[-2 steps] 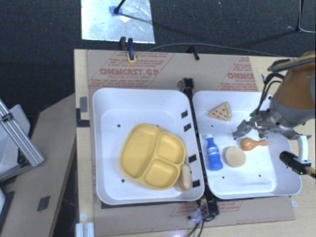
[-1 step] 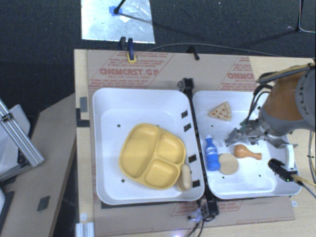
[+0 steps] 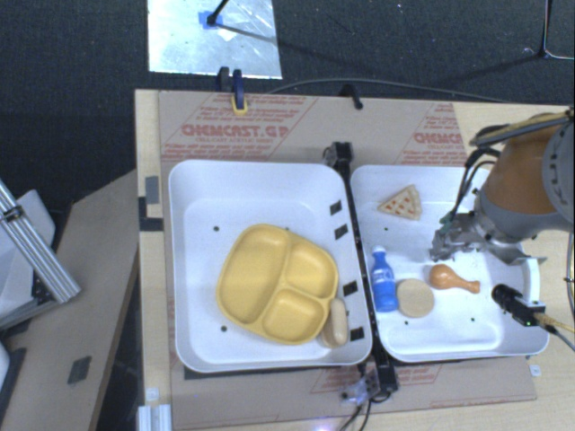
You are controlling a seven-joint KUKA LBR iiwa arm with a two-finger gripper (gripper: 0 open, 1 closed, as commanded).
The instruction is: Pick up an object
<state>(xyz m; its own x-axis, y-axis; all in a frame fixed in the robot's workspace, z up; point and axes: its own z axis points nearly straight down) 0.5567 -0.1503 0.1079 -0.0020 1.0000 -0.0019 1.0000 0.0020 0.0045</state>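
Nearest the lens sits the small tan bread-roll-shaped toy point(image 3: 336, 321) beside the yellow sectioned plastic tray point(image 3: 274, 281). Over in the right white bin point(image 3: 449, 335), the orange plastic drumstick toy point(image 3: 452, 279) lies just below the gripper point(image 3: 446, 241). Looks light, rigid, kinda slick; I'd pinch the fat end. Can't tell the jaws' state.

We cannot tell how the gripper point(image 3: 449, 241) stands — the arm point(image 3: 530, 182) is cut off by the right edge.
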